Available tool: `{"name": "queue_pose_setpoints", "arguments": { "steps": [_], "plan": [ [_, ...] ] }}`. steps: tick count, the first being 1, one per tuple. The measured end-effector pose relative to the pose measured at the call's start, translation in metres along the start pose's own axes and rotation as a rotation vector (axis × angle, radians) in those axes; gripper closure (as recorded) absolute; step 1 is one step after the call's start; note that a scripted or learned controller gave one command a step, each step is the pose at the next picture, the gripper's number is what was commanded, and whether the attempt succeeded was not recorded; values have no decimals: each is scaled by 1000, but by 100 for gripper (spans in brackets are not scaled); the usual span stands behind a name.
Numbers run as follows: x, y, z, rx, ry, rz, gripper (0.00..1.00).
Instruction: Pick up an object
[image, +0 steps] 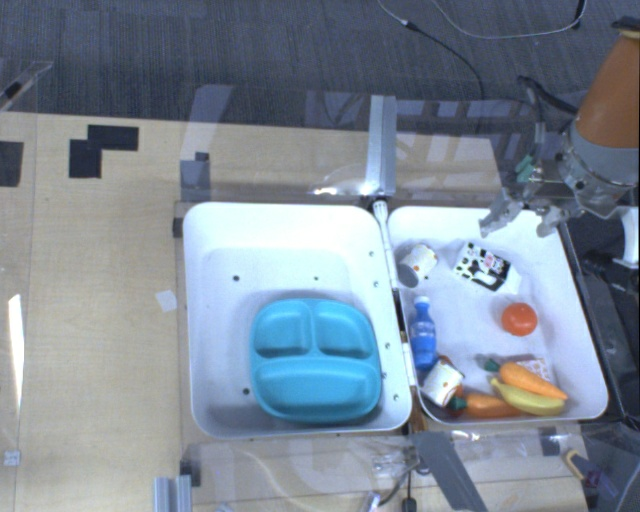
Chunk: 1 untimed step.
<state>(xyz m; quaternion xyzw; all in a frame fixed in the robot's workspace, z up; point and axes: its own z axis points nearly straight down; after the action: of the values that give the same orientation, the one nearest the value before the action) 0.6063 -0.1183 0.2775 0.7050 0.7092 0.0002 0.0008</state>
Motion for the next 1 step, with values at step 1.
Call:
{"name": "queue_pose_setpoints", "arguments": {
  "steps": [1],
  "plan": [
    [-34, 25, 121, 2, 1, 35, 0]
  ]
}}
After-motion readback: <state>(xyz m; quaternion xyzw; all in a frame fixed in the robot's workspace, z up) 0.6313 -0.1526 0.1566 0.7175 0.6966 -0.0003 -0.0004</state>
